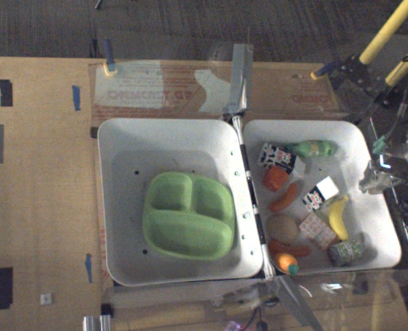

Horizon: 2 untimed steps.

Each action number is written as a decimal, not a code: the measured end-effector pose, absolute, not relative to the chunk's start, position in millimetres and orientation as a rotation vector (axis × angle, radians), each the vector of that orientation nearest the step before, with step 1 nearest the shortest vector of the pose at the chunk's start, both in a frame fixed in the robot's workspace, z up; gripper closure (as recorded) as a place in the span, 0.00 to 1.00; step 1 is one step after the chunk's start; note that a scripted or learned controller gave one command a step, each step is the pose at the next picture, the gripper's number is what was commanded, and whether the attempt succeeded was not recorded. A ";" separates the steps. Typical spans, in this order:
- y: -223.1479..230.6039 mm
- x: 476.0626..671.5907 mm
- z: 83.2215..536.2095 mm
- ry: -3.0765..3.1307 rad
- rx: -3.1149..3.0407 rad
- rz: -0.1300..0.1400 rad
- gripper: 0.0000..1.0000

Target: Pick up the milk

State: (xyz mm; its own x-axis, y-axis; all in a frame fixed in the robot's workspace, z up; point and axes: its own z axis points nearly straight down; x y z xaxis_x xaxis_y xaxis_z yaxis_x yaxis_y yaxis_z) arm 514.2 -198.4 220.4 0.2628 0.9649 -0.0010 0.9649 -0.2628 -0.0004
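The milk carton lies in the right bin, near its far left corner, just beside a green bottle and above a red piece. A second small carton sits further in, next to a banana. Below lie a sausage, a potato, a wafer, a can and a carrot. The left bin holds a green divided tray. The gripper hangs at the right bin's right rim, well apart from the milk; whether its claw is released or clenched cannot be told.
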 end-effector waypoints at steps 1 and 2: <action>-201.1 563.3 258.8 1.818 2.562 -0.003 1.00; -196.3 492.5 306.3 1.888 2.515 -0.005 1.00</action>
